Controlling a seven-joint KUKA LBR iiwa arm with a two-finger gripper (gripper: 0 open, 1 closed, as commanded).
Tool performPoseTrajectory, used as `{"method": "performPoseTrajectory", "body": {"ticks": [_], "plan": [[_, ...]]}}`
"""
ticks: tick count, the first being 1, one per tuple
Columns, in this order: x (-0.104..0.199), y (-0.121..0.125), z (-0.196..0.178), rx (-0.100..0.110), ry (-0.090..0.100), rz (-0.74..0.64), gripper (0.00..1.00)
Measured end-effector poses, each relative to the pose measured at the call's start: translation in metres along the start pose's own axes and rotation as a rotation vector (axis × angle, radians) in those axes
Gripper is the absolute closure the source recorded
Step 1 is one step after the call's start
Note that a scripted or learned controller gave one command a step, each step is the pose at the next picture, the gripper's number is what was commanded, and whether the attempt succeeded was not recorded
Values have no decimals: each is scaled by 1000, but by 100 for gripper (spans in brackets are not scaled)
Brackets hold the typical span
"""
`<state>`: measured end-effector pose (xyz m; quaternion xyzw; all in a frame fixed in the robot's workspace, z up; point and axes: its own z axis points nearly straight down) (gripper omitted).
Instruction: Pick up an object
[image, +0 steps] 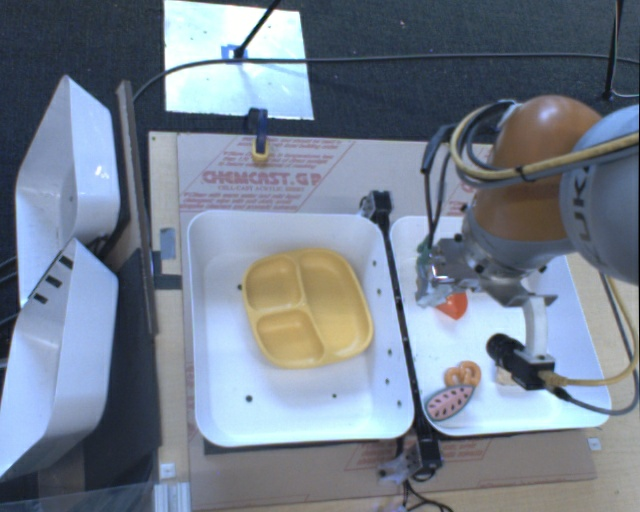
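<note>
Risk of a missed grab: pretzel and melon slice at the near edge of the right bin, well clear of the hand. Red piece just beside hand, partly hidden. Hand's grip: cannot tell. Farther left, yellow tray.

Dark carpet floor all round. Pale board bench top with red lettering; shiny metal sheet behind, spare white bins stacked left.
</note>
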<state>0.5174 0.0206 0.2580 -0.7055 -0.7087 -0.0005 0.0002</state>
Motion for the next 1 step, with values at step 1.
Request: {"method": "performPoseTrajectory", "body": {"ticks": [1], "plan": [[43,12,5,0,0,0,100]]}}
